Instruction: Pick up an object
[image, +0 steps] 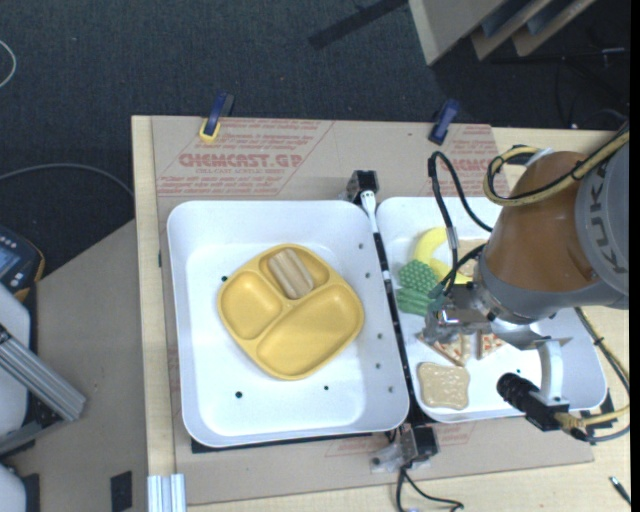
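While the hand (447, 325), its grip impossible to tell, hovers low over the pizza slice (462, 347) in the right bin (590, 375), closing and lifting seem next.

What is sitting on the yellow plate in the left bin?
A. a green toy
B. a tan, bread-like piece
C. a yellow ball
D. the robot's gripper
B. A tan, ridged, bread-like piece lies in the top compartment of the yellow divided plate in the left bin; the green toy and the yellow round thing are over in the right bin.
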